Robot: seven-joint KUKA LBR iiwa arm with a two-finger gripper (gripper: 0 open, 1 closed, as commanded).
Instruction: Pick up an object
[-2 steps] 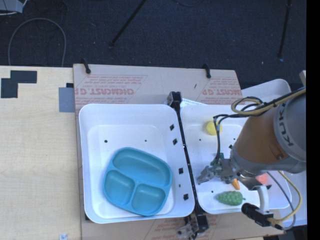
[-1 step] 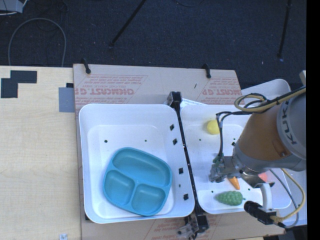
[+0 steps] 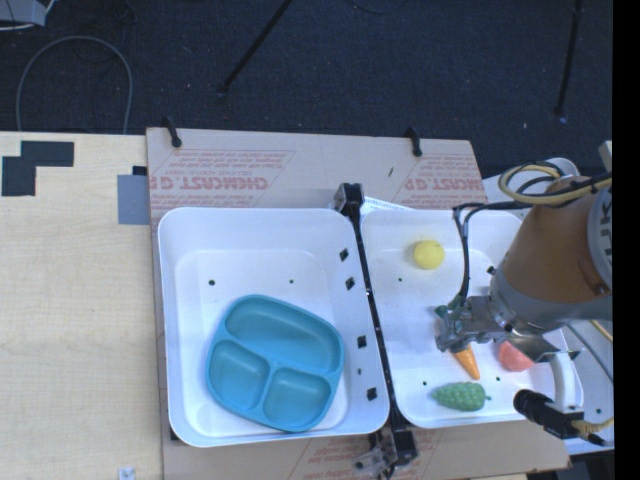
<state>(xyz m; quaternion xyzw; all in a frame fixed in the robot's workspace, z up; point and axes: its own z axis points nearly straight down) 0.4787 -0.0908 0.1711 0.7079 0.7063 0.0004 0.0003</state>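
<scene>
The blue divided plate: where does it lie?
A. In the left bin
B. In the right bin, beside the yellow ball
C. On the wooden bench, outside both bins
A: the blue divided plate lies flat inside the left bin, while the yellow ball sits in the right bin.

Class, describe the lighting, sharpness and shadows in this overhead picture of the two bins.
Camera view: soft and slightly blurred, so the printing on the cardboard is hard to read; the dark floor at the top is underexposed; the white bins look evenly lit without harsh glare; the blue divided plate and yellow ball cast only faint shadows; the arm dims the bin beneath it.
</scene>
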